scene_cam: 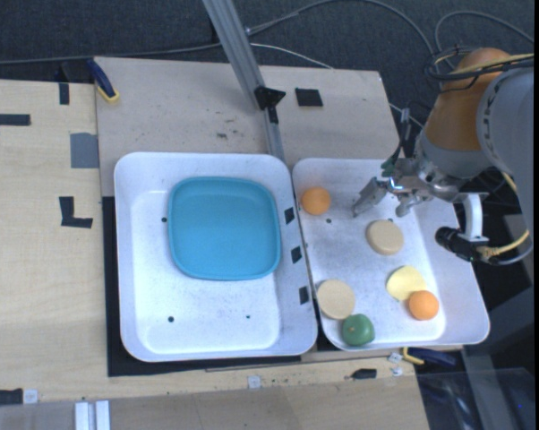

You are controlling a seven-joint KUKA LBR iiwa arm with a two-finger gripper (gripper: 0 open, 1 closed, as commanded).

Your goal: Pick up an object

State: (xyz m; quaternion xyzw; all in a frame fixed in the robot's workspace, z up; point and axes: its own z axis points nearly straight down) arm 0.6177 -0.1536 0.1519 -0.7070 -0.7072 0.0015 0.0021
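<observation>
Nearest the camera, in the right bin (449,334): green ball (358,330) at the front edge, tan disc (336,298) just up-left of it, nearly touching. Right of those, small orange ball (423,305) touching the yellow piece (404,282). Mid-bin, a second tan disc (385,236). Just above it is my gripper (382,203), fingers spread, nothing between them; one finger (368,198) points left, the other sits just above that disc. Another orange ball (315,201) lies near the bin's left wall, level with my fingers and apart from them. Left bin (135,267) holds a blue plate (224,227). Behind both bins, a metal pole (243,52) slants up across the bench (37,195).
</observation>
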